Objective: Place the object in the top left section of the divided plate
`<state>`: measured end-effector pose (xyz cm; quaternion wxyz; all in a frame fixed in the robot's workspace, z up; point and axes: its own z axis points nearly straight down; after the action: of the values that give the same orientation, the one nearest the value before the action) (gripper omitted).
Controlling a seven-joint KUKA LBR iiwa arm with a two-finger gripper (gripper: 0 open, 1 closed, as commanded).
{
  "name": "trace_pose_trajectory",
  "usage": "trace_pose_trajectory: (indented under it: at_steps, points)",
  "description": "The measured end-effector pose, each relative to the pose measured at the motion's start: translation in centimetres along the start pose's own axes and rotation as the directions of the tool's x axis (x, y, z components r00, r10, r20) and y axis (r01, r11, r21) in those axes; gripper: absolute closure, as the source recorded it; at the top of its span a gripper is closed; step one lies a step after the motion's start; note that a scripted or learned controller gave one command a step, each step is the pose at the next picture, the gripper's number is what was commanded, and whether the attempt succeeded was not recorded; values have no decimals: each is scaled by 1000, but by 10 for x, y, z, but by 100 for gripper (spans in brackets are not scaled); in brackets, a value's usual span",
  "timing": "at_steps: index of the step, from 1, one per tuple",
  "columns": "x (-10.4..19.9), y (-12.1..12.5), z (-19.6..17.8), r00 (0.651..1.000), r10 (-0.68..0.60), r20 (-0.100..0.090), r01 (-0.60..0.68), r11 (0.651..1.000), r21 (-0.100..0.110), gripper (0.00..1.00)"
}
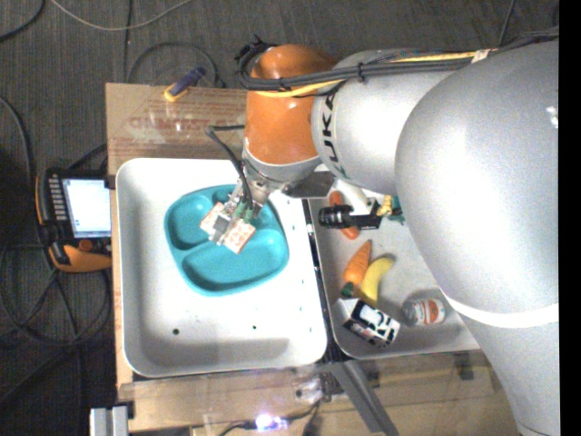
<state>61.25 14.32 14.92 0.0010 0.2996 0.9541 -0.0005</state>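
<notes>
Gripper point(232, 223) sits over the teal divided plate point(204, 275) in the left bin point(145, 334), centre-left of frame. A small tan-and-white object point(236, 235) lies right at the fingertips, above the plate's upper middle near the divider; can't tell whether the jaws are clenched on it or released. Right bin point(454, 341) holds a carrot point(357, 262), banana point(378, 275), a black-and-white box point(372, 323) and a can point(424, 311), lower right of centre.

One fixed camera looks down at a slant on both white bins point(136, 271), the arm point(436, 153) entering from the right.
</notes>
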Motion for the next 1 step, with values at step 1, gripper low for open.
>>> trace_pose_trajectory:
  at_steps: [1]
  points:
    - [51,-69,13,995,101,-8,-101,995,1,100]
